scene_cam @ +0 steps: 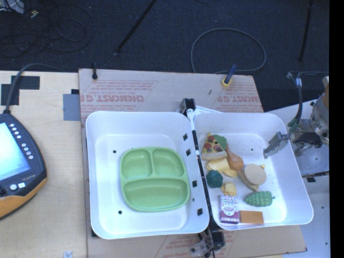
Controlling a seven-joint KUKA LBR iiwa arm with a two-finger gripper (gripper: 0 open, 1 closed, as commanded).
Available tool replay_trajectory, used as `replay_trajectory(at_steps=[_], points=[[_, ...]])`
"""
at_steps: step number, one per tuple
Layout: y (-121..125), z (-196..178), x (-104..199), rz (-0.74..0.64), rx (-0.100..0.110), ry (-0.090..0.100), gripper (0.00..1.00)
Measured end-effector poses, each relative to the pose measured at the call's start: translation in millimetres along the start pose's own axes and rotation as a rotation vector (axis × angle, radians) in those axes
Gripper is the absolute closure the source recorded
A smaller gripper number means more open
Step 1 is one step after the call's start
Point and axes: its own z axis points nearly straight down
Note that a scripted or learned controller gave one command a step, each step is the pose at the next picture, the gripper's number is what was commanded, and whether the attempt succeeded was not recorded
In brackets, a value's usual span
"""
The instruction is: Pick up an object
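The right white bin (301,198) holds several toy foods: a pizza slice (215,145), an orange drumstick (235,159), a round tan bun (254,174), a bumpy green piece (259,199), a dark green ball (215,179), yellow bits (229,188), a pink carton (229,208) and an orange block (251,217). My gripper (275,144) hangs over the bin's right side, up and to the right of the bun, apart from all the toys. Nothing shows in its grasp.
A green divided plate (153,177) lies in the left white bin (102,144). A black divider (194,165) runs between the bins. An orange-edged pendant with a screen (13,160) rests on the bench at far left. Cables lie on the dark floor behind.
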Motion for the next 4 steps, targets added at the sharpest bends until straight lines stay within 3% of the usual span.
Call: replay_trajectory(at_steps=[1, 2, 4], points=[[36, 135, 49, -0.005, 0.010, 0.004, 0.00], [96, 200, 36, -0.004, -0.004, -0.001, 0.00], [68, 197, 24, 0.000, 0.000, 0.000, 0.00]])
